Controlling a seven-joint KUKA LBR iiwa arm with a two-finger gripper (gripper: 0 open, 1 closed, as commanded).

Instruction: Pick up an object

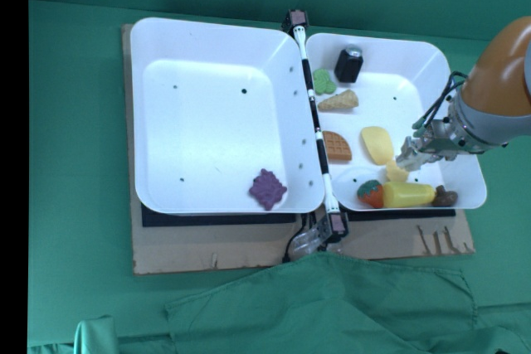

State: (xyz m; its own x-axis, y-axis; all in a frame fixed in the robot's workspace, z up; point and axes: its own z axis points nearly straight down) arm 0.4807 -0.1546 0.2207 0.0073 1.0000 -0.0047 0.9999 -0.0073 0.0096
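the bench (pixel 83 137) is covered in green cloth, and two white bins are set side by side on it. the left bin (pixel 207 62) holds one purple piece (pixel 267 189) near its front right corner. the right bin (pixel 398 54) holds the rest: a black can (pixel 348 65) at the back, a green piece (pixel 323 82) by the divider, a tan wedge (pixel 338 102), a brown waffle (pixel 336 146), a pale yellow slice (pixel 377 144), a yellow block (pixel 407 194) at the front, a red strawberry (pixel 370 193) just left of it, and a small brown piece (pixel 445 196) at its right end.

the arm (pixel 502 87) is reached in from the right, and the gripper (pixel 406 162) is placed low over the front of the right bin, between the slice and the block. a small pale yellow bit (pixel 397 173) lies at its tip; whether it is gripped cannot be told, and the finger state cannot be told.

for a sound pick, one piece is to be chosen and the tip centred on it. the front cluster is crowded, so neighbours are likely to be nudged; a straight descent and a straight lift are advised. the rounded, smooth pieces are judged likely to slip, so closure across the narrow side is preferred.

no brand, label or writing can be read on any item.
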